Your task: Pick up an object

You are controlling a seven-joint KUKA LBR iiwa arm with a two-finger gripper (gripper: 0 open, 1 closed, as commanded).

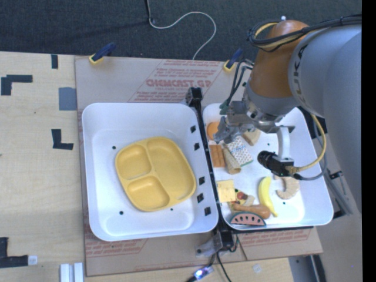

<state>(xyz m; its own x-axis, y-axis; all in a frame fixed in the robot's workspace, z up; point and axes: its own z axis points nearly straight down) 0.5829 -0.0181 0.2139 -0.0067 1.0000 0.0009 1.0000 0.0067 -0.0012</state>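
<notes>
Watermelon slice (pixel 248 219) hugs bin rim (pixel 282 225).

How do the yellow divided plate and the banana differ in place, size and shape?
The yellow divided plate lies alone in the left bin; the banana lies among other items in the right bin. The plate is far larger. The plate is broad with three compartments; the banana is slim and curved. Both are yellow.

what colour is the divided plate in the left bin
Yellow. The divided plate, with three compartments, lies in the left bin; it shows best in the camera view.
</notes>
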